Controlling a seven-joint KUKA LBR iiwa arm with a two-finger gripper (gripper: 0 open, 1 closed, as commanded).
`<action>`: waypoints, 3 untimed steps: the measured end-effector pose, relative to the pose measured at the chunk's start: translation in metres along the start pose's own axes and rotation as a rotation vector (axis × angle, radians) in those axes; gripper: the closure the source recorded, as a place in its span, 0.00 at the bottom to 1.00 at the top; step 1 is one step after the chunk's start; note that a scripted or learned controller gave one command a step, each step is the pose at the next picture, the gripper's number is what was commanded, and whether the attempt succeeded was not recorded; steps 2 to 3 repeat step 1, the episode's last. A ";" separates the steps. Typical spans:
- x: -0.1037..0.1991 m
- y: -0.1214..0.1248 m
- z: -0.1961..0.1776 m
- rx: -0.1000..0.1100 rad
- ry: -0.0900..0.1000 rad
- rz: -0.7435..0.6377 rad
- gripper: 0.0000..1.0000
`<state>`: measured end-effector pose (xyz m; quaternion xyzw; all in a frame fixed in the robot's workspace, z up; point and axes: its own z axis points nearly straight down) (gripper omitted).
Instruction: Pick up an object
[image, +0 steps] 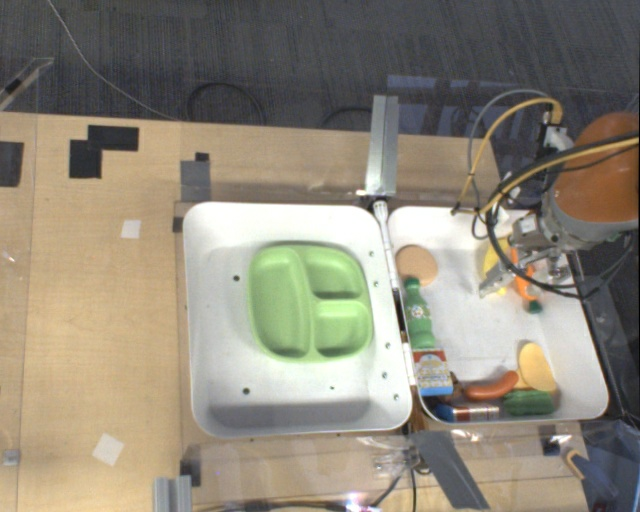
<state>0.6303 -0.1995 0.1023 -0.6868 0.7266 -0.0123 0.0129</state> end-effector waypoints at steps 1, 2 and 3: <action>-0.018 -0.017 0.008 -0.017 -0.002 0.037 0.00; -0.018 -0.017 0.008 -0.017 -0.002 0.037 0.00; -0.018 -0.017 0.008 -0.017 -0.002 0.037 0.00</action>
